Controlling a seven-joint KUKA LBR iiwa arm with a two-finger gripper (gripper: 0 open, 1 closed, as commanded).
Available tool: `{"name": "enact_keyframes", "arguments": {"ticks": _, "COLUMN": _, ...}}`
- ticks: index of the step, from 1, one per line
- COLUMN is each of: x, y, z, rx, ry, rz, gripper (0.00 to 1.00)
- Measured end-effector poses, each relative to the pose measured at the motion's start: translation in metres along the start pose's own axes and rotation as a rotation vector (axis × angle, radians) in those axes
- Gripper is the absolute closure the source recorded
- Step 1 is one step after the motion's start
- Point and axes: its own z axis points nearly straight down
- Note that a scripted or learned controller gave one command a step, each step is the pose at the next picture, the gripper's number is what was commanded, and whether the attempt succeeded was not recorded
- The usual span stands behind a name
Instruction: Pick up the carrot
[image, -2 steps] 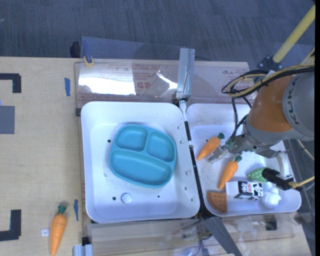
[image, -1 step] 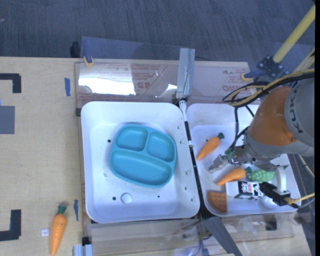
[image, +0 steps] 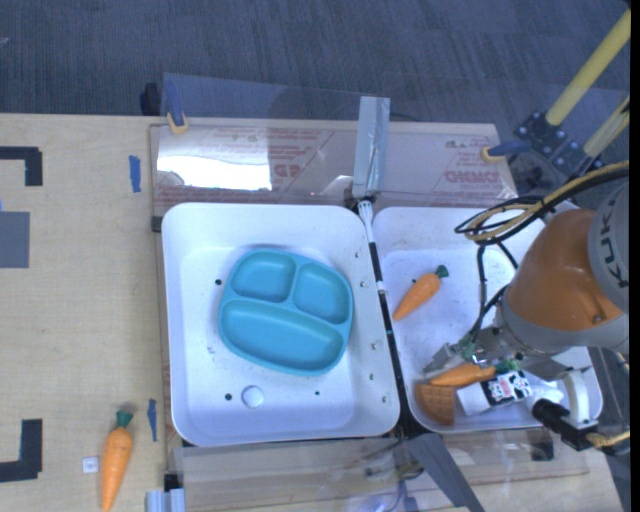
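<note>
Now, starting far left of the divider (image: 368, 160): a carrot (image: 116, 455) with a green top lies on the wooden surface (image: 70, 300), outside the bins, near the left bin's lower corner. Moving on, the left bin (image: 190, 300) holds a blue sectioned plate (image: 287, 311), three compartments, sitting about mid-bin, with a small white round piece (image: 252, 397) below it toward the near rim. Across the divider, the right bin (image: 460, 245) has a second carrot (image: 419, 292) lying tilted, just beside the divider, leaves pointing up and away. Further right, the grey arm (image: 565, 290) with its orange band hangs over the bin's lower part. At its end the tool (image: 470, 372) has an orange carrot-like piece (image: 458, 376) against it; whether its fingers are apart or clamped, I cannot tell. Just below sits a tan waffle-patterned item (image: 437, 403).
</note>
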Motion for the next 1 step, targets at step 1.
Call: {"name": "enact_keyframes", "arguments": {"ticks": 1, "x": -0.0152, "y": 0.1011, "z": -0.0095, "rx": 0.004, "ry": 0.000, "rz": 0.236, "gripper": 0.00}}
